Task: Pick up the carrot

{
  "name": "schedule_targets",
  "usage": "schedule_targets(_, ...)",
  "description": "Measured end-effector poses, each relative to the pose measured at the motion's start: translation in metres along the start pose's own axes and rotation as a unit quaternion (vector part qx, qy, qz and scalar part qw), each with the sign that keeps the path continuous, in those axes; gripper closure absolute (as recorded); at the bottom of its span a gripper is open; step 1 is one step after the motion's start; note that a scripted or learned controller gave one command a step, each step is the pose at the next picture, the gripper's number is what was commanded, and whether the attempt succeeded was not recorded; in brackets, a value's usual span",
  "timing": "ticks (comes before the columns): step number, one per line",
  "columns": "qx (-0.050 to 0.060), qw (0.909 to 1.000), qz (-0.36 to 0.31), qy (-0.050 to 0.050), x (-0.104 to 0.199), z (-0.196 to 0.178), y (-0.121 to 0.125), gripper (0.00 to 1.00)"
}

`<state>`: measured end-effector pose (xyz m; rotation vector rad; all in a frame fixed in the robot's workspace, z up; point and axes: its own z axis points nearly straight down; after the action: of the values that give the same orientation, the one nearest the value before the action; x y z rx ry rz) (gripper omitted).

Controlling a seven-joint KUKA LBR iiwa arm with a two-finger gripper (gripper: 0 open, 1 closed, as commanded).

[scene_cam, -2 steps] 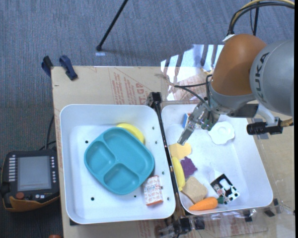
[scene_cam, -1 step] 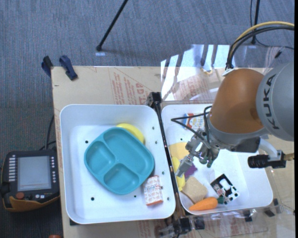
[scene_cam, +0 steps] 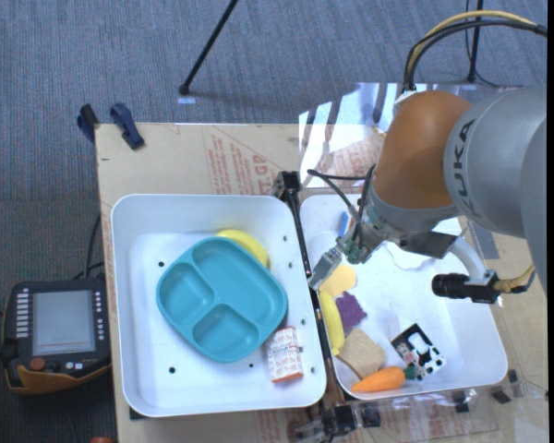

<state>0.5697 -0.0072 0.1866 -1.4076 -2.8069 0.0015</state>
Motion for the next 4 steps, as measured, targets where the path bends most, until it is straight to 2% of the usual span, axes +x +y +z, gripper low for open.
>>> schedule_targets(1,0.001,0.9992,-0.041,0.002,0.076,0.001,-0.05,0.0)
schedule_targets(2,0.001,0.9878,0.156,0.0,0.04,0.001,-0.006,0.0)
schedule_targets(3,0.003,0.9654,0.261,0.002,0.065,0.001,-0.07,0.0)
schedule_targets(4,0.0,0.974,0.226,0.0,-0.001,0.0,0.012,0.0)
